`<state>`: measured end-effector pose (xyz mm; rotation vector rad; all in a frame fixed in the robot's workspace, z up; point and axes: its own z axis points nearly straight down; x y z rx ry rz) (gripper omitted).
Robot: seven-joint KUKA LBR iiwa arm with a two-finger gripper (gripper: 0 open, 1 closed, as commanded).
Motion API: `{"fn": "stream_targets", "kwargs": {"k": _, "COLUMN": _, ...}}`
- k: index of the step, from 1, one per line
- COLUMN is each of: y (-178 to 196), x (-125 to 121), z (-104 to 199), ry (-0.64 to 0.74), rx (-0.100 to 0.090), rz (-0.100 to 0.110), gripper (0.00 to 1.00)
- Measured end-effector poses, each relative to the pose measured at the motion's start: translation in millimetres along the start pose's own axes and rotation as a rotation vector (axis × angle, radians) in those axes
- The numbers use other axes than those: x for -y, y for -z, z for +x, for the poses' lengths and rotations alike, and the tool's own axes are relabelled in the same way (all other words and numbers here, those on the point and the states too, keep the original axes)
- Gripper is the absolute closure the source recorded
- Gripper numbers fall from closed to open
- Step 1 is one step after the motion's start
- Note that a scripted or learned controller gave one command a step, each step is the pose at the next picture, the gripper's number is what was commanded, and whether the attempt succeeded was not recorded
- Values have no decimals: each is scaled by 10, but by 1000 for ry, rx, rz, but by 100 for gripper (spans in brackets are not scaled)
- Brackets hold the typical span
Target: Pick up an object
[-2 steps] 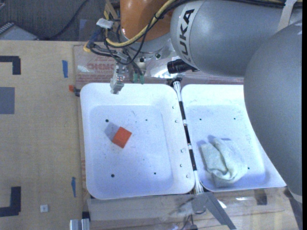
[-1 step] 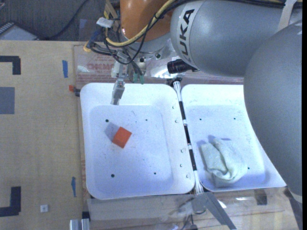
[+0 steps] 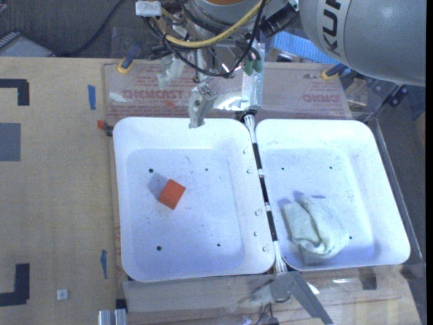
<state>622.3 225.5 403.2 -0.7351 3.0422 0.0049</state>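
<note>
Where the floor of the left bin [image 3: 135, 141] is bare and lightly speckled, a small orange-red block [image 3: 172, 194] lies left of centre, tilted so that one corner points toward the near wall and a short shadow falls at its upper left. Its faces are plain and unmarked. The gripper [image 3: 197, 110] hangs over the far rim of that same bin, beneath the arm [image 3: 365, 22] with its orange band and looped cables; whether its jaws are spread or pressed together cannot be told from this angle. Block and gripper are well apart, the block lying nearer the camera and slightly left. A crumpled pale cloth [image 3: 310, 226] rests in the right bin [image 3: 379, 154], toward its near side.
</note>
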Motion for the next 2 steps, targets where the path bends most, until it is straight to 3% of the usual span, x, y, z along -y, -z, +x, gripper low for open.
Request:
{"fn": "stream_targets", "kwargs": {"k": 1, "y": -1586, "x": -157, "z": 307, "ry": 250, "rx": -5, "rz": -2, "gripper": 0}}
{"fn": "stream_targets", "kwargs": {"k": 2, "y": -2650, "x": -101, "z": 405, "ry": 15, "rx": -7, "rz": 0, "gripper": 0}}
